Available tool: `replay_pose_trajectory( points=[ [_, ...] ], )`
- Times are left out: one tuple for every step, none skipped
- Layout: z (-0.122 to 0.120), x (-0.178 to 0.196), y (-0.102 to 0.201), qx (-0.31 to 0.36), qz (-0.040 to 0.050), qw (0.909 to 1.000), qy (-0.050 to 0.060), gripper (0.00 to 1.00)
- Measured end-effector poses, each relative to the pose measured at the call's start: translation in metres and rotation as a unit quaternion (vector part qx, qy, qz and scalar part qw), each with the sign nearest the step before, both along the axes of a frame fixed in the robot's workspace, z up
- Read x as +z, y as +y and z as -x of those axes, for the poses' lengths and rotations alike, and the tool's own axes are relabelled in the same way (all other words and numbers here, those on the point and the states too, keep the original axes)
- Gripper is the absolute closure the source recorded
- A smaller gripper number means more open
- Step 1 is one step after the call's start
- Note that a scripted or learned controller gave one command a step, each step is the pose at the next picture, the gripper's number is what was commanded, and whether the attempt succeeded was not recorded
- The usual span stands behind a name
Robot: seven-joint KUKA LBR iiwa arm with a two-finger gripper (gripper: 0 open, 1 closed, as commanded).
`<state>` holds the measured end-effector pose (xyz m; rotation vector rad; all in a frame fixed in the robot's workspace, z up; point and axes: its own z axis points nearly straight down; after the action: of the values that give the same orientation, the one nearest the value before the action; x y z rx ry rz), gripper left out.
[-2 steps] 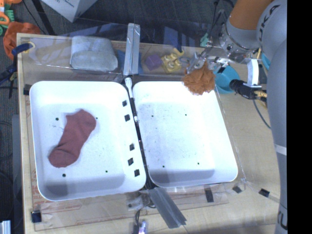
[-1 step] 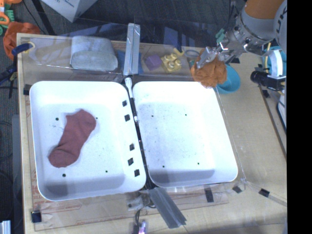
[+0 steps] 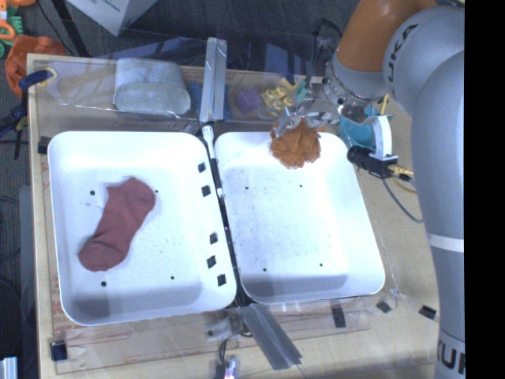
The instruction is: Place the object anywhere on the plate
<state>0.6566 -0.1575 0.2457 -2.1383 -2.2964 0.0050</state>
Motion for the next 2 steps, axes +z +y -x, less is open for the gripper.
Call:
replay_pose_trajectory(
  points=[
    [0.000, -0.022, -0.053, -0.018, 0.0006, 0.9998, -0.002, 1.00],
    [-0.001, -0.012, -0.052, -0.015, 0.0008, 0.9999, -0.001, 1.00]
  ],
)
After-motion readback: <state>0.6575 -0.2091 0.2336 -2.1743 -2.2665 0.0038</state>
